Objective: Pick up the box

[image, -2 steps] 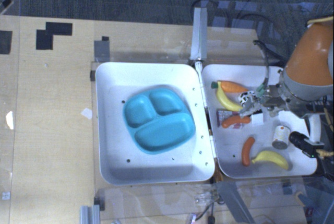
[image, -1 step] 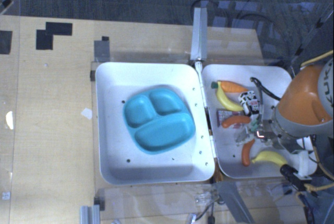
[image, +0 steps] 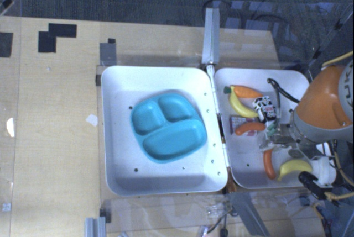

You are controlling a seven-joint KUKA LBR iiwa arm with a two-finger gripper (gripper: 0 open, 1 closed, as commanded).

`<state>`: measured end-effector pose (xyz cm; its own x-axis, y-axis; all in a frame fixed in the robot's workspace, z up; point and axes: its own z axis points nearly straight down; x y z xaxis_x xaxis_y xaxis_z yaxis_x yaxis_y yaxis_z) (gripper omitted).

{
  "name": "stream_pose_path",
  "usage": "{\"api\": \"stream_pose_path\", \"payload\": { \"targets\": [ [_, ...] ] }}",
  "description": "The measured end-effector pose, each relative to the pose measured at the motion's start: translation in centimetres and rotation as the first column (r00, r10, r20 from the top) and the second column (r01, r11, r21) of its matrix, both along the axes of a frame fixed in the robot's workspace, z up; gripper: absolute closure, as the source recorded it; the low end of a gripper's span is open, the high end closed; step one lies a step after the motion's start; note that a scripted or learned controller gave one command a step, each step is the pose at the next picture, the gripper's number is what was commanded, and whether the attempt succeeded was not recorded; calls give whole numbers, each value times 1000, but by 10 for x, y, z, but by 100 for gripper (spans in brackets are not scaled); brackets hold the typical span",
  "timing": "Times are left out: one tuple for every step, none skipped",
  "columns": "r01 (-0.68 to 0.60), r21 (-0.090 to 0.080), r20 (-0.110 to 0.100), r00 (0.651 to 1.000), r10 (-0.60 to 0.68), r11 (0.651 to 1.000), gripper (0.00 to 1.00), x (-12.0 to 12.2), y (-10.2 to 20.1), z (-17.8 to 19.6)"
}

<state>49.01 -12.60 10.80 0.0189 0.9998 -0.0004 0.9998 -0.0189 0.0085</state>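
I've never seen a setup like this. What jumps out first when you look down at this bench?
The bright blue divided tray catches the eye first, lying in the middle of the left white bin. Next comes the right bin, scattered with toy food: a yellow banana beside an orange carrot near the top, and a second banana low down. The grey arm's orange band looms over that bin's right side.

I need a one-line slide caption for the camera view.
Claw over right bin with toy bananas; blue tray in left bin.
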Motion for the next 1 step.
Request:
{"api": "stream_pose_path", "payload": {
  "targets": [
    [-83, 0, -2, 997, 83, 997, 100, 61, 92, 122]
  ]
}}
